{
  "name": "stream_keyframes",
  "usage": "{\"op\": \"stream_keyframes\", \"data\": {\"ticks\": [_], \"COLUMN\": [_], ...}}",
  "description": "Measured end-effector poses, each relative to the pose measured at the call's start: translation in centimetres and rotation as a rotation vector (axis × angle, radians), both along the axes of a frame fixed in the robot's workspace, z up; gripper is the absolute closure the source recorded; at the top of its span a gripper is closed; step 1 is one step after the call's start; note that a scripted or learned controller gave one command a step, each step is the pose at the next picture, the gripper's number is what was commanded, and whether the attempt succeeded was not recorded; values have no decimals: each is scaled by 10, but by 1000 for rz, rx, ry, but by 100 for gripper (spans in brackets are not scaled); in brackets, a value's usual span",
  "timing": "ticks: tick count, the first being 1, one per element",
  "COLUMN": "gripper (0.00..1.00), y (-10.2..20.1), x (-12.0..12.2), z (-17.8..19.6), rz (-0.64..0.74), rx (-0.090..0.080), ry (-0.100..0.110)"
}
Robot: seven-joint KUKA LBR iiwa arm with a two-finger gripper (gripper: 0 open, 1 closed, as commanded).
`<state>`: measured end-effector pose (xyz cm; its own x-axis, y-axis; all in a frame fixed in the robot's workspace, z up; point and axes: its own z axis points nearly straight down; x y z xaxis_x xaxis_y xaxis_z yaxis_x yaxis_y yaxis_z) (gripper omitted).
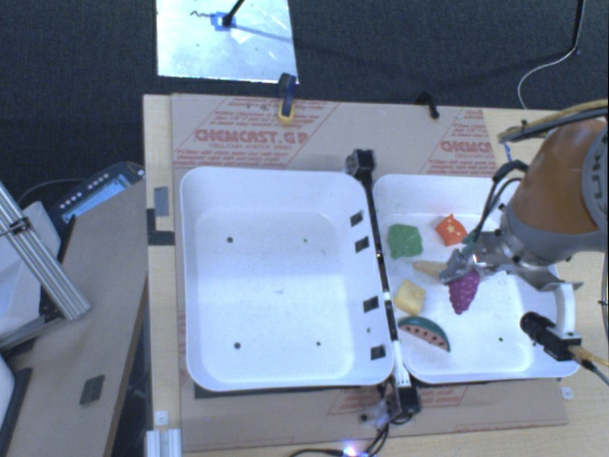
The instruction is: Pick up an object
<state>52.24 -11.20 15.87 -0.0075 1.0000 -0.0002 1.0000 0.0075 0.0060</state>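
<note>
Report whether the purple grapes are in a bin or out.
In. The purple grapes lie on the right bin's floor, directly under the gripper.

A yellow clamp (285, 110) grips the printed board's (247, 136) far edge.

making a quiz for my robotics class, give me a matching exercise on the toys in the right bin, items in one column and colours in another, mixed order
Items:
1. grape bunch
2. leafy toy
3. block near the divider
4. small toy at the bin's far side

Colours:
A. yellow
B. orange-red
C. purple
D. green

Pairs: 1-C, 2-D, 3-A, 4-B
</note>
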Motion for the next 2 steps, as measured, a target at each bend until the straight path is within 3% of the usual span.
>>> {"op": "stream_keyframes", "data": {"ticks": [1,2], "gripper": [100,100], "y": [67,139], "x": [37,66], "z": [27,26], "rz": [5,5], "rx": [2,3], "ry": [0,2]}}
